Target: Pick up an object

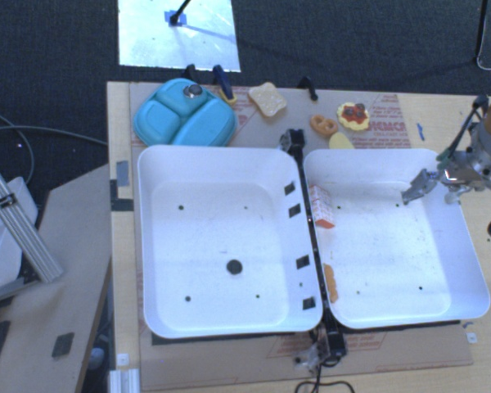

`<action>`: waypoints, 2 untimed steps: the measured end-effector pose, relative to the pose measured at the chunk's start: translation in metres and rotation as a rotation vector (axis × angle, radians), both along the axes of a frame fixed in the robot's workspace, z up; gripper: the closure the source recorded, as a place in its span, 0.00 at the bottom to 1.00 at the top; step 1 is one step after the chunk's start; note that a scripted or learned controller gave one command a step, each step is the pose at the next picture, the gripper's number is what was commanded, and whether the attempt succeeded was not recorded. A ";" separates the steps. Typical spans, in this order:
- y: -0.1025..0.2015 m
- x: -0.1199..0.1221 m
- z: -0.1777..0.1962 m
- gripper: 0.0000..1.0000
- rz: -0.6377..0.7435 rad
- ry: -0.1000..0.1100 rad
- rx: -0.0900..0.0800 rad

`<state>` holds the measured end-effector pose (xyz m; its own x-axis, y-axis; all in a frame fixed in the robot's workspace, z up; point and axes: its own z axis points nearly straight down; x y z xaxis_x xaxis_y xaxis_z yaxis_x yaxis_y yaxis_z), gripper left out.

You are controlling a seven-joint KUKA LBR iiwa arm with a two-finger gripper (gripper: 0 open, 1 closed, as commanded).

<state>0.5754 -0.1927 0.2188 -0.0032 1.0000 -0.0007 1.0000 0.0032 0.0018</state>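
Note:
In the right bin (442,301), a small red and white carton (321,206) lies against the left wall. An orange stick-shaped piece (331,282) lies lower down along the same wall. A small dark round object (234,266) rests on the floor of the left bin (172,301). My gripper (430,190) hangs over the upper right part of the right bin, well to the right of the carton. Nothing shows in it.
Behind the bins on the bench lie a blue divided dish (184,115), a toy toast slice (268,100), a pretzel (323,124), a small tart (353,115) and a yellow piece (340,142). A black divider with clips (304,236) runs between the bins.

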 end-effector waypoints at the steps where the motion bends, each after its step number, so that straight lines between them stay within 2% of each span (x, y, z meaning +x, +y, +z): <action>1: 0.015 0.040 -0.140 0.00 0.004 -0.006 -0.001; 2: -0.014 0.090 -0.132 0.00 0.003 -0.008 -0.003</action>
